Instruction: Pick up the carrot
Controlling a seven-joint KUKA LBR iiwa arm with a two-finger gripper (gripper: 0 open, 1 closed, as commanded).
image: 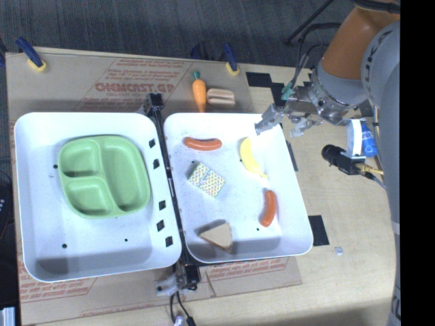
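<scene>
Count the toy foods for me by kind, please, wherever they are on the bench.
Sausages: 2
Banana: 1
Sandwich wedge: 1
Patterned packet: 1
Carrot: 1
Layered pink-and-tan piece beside the carrot: 1
Total: 7

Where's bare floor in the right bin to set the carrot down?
Right bin: bare between the patterned packet and the lower sausage, below the banana. Also its lower-left corner, left of the sandwich wedge. Crowded along the top by the upper sausage.

Red print reading "CHEMCAST GP" stands on the brown paper sheet (129, 80), left of the gripper (272, 119).
</scene>
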